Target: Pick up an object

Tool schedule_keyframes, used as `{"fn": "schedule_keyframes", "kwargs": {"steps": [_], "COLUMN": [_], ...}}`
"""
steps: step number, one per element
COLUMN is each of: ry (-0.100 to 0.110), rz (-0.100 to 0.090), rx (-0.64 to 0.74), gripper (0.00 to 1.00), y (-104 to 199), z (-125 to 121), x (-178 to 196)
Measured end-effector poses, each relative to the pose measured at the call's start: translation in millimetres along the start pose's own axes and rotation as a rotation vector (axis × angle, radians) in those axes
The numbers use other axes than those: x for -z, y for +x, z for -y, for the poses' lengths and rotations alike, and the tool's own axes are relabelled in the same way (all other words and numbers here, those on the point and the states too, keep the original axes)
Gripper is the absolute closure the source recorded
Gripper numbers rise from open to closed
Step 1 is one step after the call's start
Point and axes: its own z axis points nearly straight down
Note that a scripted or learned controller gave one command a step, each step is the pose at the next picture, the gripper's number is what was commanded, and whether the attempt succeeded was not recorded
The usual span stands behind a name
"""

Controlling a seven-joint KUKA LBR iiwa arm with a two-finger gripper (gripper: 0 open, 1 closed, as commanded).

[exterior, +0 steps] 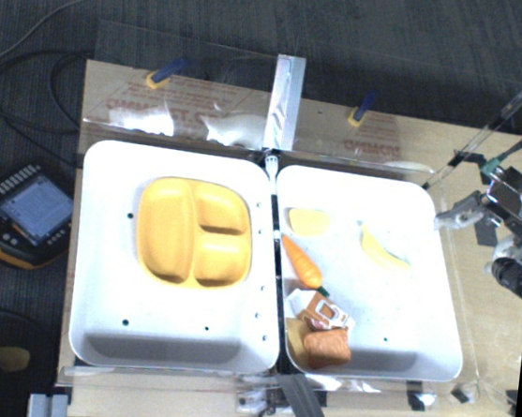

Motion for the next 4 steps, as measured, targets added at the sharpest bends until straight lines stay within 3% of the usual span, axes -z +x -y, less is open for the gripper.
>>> {"fn": "schedule_keyframes", "kwargs": {"steps": [1,2,3,4], "ry": [0.001,0.003,0.001,0.001], "rz": [0.0,0.002,0.001,0.002], "rx": [-0.069,-0.695,-0.555,-0.555], "gripper": [0.0,0.0,0.0,0.0], "y": [2,25,14,14], "z": [-34,-58,-69,-68], "x": [26,-66,-31,-31]}}
